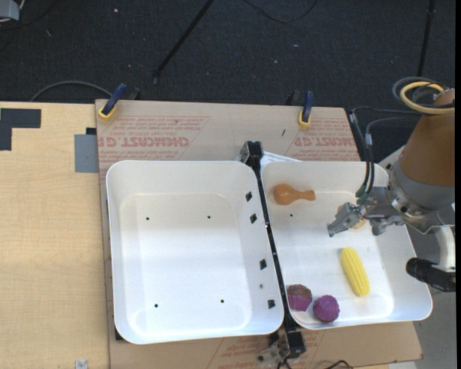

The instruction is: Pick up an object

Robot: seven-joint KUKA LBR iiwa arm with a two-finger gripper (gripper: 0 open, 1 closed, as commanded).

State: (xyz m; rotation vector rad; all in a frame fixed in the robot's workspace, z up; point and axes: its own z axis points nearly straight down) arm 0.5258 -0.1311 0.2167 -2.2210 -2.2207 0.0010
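Note:
In the right bin [311,179] lie an orange gourd-shaped toy [292,195] near the back, a yellow corn cob [355,270] toward the front right, and two purple round pieces, one dull [299,297] and one bright [326,308], at the front edge. My gripper [346,222] hangs over the middle right of this bin, above and behind the corn cob and to the right of the orange toy. Nothing shows between its fingers.
The left bin [123,206] sits beside the right one, with a black divider strip [263,237] between them. Both rest on a cardboard sheet [200,129] held by clamps [306,108] at the back. The arm body [430,167] fills the right side.

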